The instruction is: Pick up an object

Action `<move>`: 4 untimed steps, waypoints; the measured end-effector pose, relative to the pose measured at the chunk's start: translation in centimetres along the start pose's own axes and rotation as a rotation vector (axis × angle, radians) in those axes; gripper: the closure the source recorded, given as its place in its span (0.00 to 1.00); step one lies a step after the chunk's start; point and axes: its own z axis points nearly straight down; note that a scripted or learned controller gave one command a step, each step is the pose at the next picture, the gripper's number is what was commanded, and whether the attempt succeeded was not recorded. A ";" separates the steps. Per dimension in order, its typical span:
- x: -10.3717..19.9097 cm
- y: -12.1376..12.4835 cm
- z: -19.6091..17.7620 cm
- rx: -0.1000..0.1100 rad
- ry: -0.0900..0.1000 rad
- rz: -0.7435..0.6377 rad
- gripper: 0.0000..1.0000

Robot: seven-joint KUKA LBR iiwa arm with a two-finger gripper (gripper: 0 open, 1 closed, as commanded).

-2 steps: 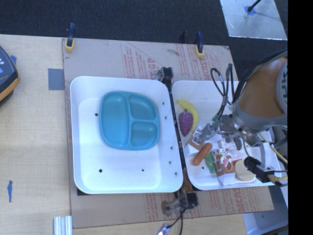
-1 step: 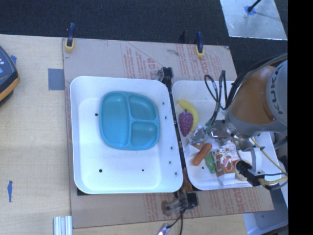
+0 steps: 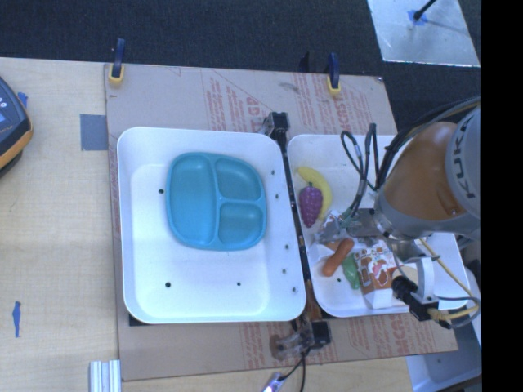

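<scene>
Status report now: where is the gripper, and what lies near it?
Gripper low in right white bin, among the toys. Orange hot dog toy and purple grape bunch right beside it; nothing seen held. Cables trail over the bin.

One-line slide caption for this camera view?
Grey KUKA arm over right white bin of toy food; blue divided plate in left white bin.

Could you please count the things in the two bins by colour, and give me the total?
Blue: 1, the divided plate
Yellow: 1, the banana
Purple: 1, the grapes
Orange-red: 1, the carrot-like piece
Green: 1, the small piece
Printed red-white: 1, the packet
Total: 6
</scene>
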 end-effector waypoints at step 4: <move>0.0 0.3 0.1 0.015 0.004 0.000 0.00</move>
